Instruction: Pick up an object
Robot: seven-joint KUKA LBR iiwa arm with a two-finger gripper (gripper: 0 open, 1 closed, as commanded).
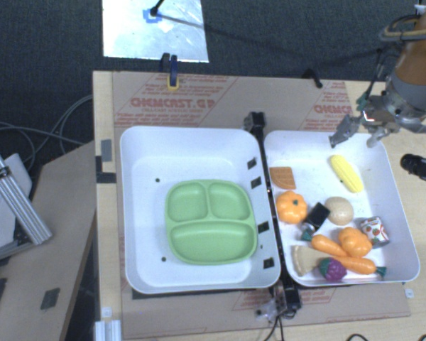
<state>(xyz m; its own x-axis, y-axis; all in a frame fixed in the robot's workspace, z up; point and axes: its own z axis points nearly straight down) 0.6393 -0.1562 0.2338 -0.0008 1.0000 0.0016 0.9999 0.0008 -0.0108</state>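
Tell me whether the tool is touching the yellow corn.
Apart. In the camera view the tool sits over the right bin's far edge, with bare white bin floor between it and the corn.

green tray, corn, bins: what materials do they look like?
Green divided tray: likely matte molded plastic, uniform color, soft rounded dividers. Corn: probably toy plastic, solid yellow with slight sheen. Bins: thin white plastic by the look, smooth walls and rounded corners.

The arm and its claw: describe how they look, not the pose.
The arm is grey with a broad orange band above the wrist. Thin dark cables run along it. The claw has two grey fingers below a pale metallic wrist block.
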